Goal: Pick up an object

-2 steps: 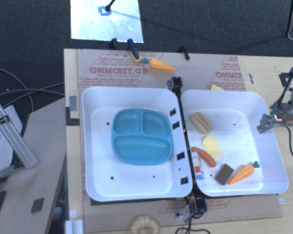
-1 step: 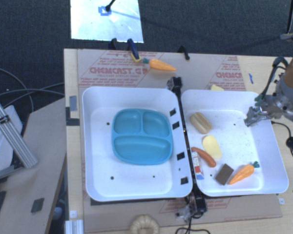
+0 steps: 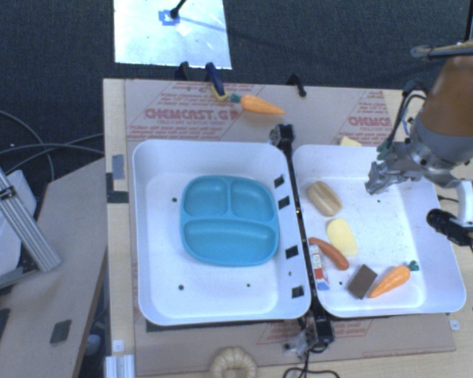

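Note:
The right white bin holds a tan bread roll, a pale yellow potato-like piece, a red sausage, a brown block and an orange carrot. My gripper hangs over the upper right part of this bin, to the right of the bread roll and apart from it. Nothing shows between its fingers. The grey arm with its orange band comes in from the right.
The left white bin carries a blue divided plate. A second carrot lies on the cardboard behind the bins. A black divider with clips runs between the bins. A pale ring sits at the front edge.

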Controlling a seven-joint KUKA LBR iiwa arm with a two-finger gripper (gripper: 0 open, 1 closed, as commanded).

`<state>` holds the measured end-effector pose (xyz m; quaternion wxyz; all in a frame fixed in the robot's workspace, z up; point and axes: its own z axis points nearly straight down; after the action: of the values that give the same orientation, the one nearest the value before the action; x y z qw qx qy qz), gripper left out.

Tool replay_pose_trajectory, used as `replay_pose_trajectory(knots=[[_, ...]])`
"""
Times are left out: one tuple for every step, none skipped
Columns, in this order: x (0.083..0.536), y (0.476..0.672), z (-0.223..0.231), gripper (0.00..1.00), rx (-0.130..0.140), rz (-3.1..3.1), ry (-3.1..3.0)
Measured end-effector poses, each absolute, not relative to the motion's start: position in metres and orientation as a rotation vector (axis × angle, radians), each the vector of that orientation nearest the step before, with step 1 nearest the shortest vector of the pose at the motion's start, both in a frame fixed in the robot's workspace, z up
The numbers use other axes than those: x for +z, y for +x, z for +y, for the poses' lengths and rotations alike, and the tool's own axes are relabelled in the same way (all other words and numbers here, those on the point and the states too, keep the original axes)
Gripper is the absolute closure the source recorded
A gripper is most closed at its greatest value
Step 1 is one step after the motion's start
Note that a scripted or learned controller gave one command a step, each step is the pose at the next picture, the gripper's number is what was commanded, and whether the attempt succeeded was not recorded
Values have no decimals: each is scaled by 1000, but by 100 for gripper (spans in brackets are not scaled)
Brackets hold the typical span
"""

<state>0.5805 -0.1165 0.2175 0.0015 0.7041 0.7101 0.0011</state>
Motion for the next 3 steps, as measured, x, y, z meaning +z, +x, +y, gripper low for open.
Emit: replay_pose_trajectory(knots=[[221,592,-61,100,6,2233,2209],[232,608,-56,100,5,2227,2213],[234,606,-51,100,2,2226,2213]])
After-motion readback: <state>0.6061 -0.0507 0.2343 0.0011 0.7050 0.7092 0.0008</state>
